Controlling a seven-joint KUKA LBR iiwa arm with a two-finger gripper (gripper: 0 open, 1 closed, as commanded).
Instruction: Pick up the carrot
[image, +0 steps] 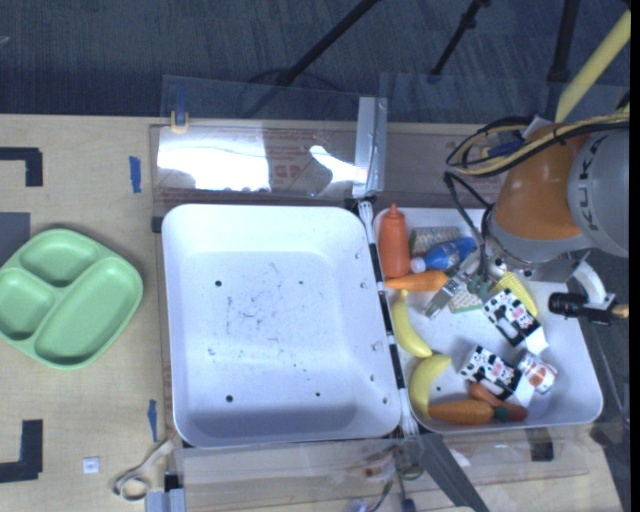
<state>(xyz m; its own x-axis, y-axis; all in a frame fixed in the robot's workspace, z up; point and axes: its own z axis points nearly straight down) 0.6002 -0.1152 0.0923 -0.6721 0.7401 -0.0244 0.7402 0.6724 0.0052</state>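
Green plastic divided plate (66, 297) at the bench's (90, 190) left edge, three compartments, well apart from the bins. A loop of cord or a small tool (140, 478) lies near the bench's front edge, left of the bins; too small to tell which.

Left bin (275, 320): white, shallow, scuffed floor with a few dark spots. A clear panel (262, 150) stands along its far side.

Right bin (575, 395): crowded. Orange-red bottle (394, 243) upright-ish against the left wall near the far corner. Just beside it toward the front, a carrot (413, 283) lies crosswise, thick end at the left wall. Banana (407, 327) runs along the left wall below that; a second banana (426, 380) curves toward the front left corner. Another carrot (468, 410) lies along the front wall, touching the second banana. Two black-and-white cartons (510, 313) sit mid-bin, right of the bananas. Blue item (446, 253) near the far wall.

Gripper (457, 288) low over the far half of the right bin, tips near the far carrot's thin end. Fingers cluttered against the background; cannot tell spread or closed. Orange band (535, 200) and grey arm (605, 195) above the bin's far right corner.
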